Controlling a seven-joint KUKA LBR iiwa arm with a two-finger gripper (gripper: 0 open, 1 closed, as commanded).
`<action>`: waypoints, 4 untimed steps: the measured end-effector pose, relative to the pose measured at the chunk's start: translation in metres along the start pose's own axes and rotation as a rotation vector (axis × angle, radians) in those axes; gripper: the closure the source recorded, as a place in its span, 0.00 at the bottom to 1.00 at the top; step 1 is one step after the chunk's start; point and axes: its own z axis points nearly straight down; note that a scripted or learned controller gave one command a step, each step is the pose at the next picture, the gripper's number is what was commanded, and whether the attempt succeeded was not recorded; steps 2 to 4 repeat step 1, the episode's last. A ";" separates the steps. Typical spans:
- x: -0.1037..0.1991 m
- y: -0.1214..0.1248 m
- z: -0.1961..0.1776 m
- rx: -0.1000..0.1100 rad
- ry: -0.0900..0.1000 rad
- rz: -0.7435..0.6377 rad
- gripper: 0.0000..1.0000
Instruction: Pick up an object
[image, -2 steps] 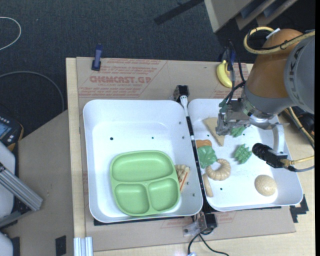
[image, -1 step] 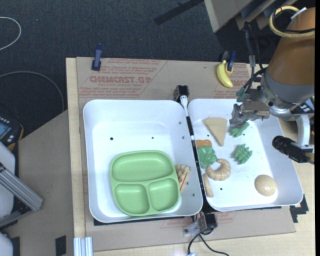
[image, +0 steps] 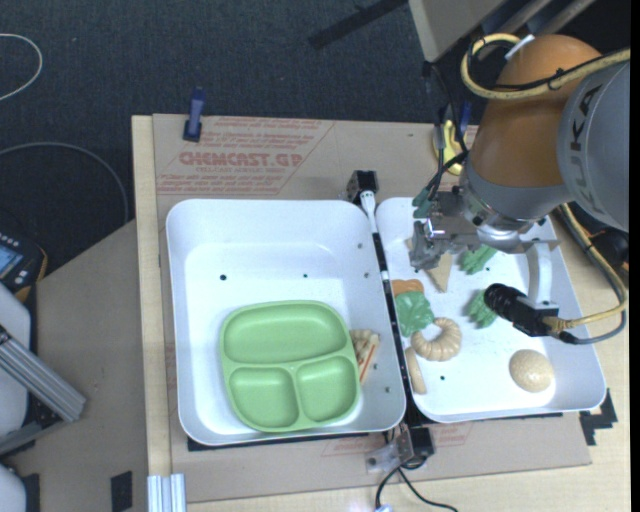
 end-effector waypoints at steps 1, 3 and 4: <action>0.005 -0.034 -0.106 -0.017 -0.001 0.003 1.00; 0.005 -0.034 -0.106 -0.017 -0.001 0.003 1.00; 0.005 -0.034 -0.106 -0.017 -0.001 0.003 1.00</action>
